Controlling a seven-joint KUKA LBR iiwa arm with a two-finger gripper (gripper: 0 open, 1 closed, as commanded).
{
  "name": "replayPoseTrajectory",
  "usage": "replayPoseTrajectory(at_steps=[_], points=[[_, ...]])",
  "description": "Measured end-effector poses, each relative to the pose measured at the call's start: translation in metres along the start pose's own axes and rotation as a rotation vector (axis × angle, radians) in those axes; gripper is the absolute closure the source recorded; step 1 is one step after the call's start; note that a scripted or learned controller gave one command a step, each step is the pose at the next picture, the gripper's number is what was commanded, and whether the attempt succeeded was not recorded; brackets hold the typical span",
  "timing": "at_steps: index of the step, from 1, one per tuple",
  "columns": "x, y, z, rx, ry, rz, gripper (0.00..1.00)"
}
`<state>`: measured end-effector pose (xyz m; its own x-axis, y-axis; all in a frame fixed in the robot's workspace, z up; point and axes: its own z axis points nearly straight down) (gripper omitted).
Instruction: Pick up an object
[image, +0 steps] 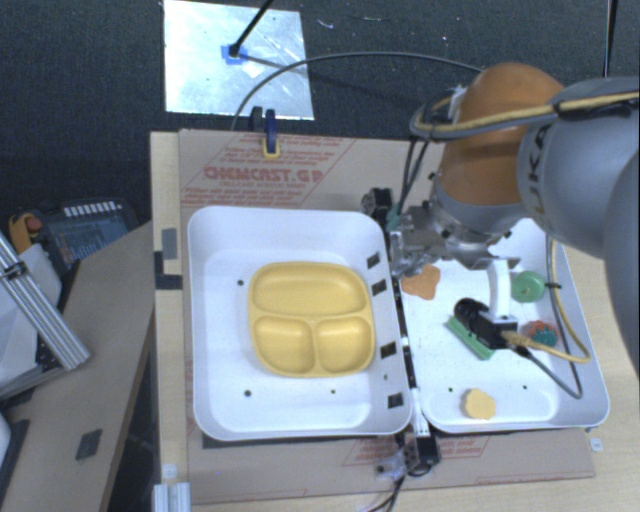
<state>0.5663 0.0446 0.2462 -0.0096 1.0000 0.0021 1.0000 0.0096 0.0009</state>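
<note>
The gripper (412, 262) is hanging over the far-left corner of the right bin (560, 405), with the orange piece (422, 284) lying just near of it, almost beneath (whether the gripper is spread or closed cannot be told from this slant), so any descent is needing a slight shift nearward

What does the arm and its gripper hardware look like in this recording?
The arm is a thick, rounded grey body with a broad orange band above the wrist. A yellow cable crosses the orange band, and black cable loops beside it. The gripper is a compact block of silver and dark metal.
</note>
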Motion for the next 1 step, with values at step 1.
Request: replayPoseTrajectory(at_steps=[1], points=[[0.0474,-0.0106,0.0086,0.001,0.000,0.000,1.00]])
